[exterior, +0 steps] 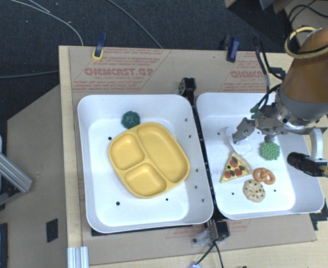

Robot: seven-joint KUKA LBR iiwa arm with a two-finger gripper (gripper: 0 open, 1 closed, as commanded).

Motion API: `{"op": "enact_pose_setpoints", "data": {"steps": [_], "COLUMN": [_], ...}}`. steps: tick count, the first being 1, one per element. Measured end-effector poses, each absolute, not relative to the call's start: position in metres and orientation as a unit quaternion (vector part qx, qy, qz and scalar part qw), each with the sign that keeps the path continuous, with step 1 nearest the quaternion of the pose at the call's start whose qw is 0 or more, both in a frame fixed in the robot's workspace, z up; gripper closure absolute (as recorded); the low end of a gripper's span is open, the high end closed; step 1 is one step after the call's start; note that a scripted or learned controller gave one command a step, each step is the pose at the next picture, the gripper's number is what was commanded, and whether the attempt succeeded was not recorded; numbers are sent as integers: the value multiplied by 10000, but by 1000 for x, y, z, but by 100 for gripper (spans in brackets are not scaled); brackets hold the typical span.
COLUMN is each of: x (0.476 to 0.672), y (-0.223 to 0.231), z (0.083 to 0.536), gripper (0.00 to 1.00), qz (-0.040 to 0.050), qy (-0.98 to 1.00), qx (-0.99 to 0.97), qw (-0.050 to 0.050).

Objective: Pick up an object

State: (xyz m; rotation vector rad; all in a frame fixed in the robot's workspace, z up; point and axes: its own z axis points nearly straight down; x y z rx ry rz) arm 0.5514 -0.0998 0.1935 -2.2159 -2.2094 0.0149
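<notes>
Far left of the claw (pixel 243 132) lie a green ball (pixel 131 119) and yellow tray (pixel 148 159). The claw's fingers are apart, holding nothing. Just below-right: pizza (pixel 234 168), cookie (pixel 254 191), pretzel (pixel 264 175); broccoli (pixel 270 150) right.

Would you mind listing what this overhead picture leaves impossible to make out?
- Gripper: camera view, small and dark against the right bin; whether it grips anything cannot be told.
- Right bin's far right corner: hidden behind the arm.
- Green toy: partly overlapped by the wrist, so its full shape is unclear.
- Dark green lump beside the yellow tray: too small to identify.
</notes>
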Motion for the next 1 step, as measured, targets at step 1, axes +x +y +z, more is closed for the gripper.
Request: {"op": "enact_pose_setpoints", "data": {"steps": [1], "x": [555], "y": [-100], "z": [201], "gripper": [0], "qz": [1], "qy": [-7072], "qx": [-7070], "qw": [5]}}
